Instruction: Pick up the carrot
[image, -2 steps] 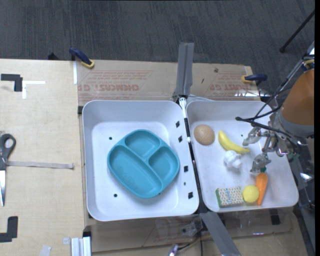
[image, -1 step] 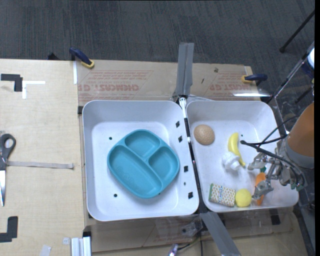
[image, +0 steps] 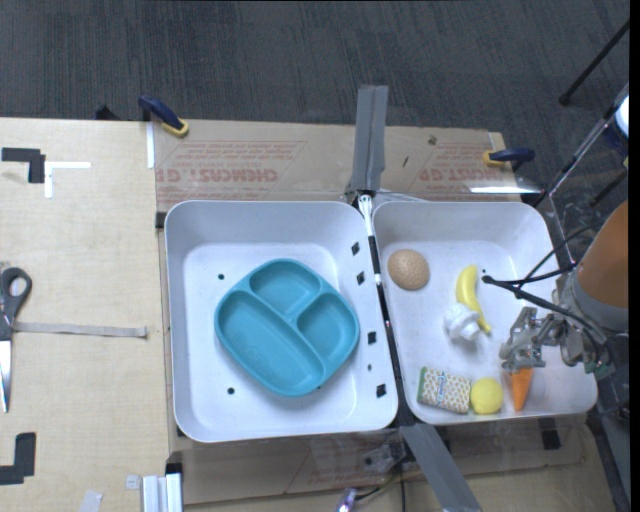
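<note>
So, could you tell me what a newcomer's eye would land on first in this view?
Probably the blue divided plate, alone in the middle of the left bin. Next, the clutter in the right bin: a banana, a brown egg-like ball, and the gripper just above the carrot at the front right corner.

Two white bins sat side by side, the left bin (image: 185, 330) well away from the gripper (image: 524, 350) and the right bin (image: 440, 225) beneath it. One blue divided plate (image: 287, 327) lay far to its left. One carrot (image: 520, 388) lay just below it. One lemon (image: 486, 396), one banana (image: 468, 290), one brown egg-shaped item (image: 408, 269), one white object (image: 462, 324) and one packet (image: 444, 389) lay to its left. One pair of scissors (image: 10, 330) lay far off.
</note>
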